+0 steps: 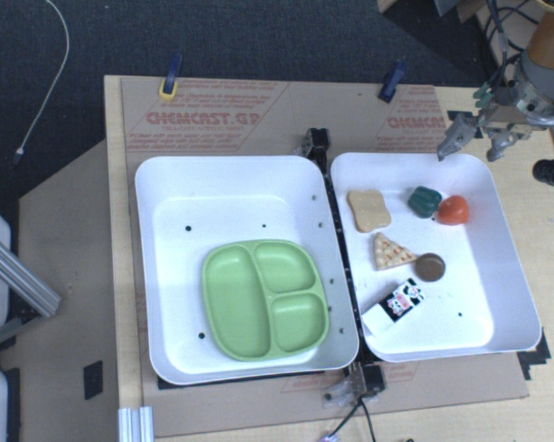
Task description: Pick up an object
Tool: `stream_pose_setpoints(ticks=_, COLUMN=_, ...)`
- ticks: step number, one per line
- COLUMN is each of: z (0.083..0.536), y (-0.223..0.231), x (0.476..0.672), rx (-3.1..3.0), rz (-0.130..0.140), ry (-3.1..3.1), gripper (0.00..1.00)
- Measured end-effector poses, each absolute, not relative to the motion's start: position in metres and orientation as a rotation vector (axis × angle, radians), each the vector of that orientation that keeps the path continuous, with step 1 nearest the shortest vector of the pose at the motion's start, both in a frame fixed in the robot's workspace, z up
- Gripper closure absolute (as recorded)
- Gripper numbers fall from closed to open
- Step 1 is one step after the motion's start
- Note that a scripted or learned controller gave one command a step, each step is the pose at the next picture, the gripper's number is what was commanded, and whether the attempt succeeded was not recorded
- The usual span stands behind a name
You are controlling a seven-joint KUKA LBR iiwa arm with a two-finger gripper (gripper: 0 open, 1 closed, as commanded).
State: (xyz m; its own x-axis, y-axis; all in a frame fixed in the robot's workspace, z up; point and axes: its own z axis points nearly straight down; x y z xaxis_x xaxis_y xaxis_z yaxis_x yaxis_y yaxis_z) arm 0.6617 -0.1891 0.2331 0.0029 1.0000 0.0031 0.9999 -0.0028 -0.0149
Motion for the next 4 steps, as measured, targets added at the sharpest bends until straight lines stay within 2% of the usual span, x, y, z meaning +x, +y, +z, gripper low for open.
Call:
stream_pose_setpoints(ticks=1, z=0.242, y=-0.189, x=0.665, rx=-2.221, rz=0.0, ry=-2.222, gripper=0.0)
stream_pose_setpoints(ticks=2, z=0.186, y=-0.178, x=0.666, rx=-2.215, rz=0.006, ry=-2.219, gripper=0.0)
stream_pose_setpoints(ticks=3, z=0.132, y=-0.181, x=0.656, rx=-2.219, rz=0.005, ry=-2.218, gripper=0.0)
stream_pose_setpoints(ticks=4, z=0.081, y=-0.18, x=0.655, rx=-2.217, rz=0.006, ry=-2.219, gripper=0.0)
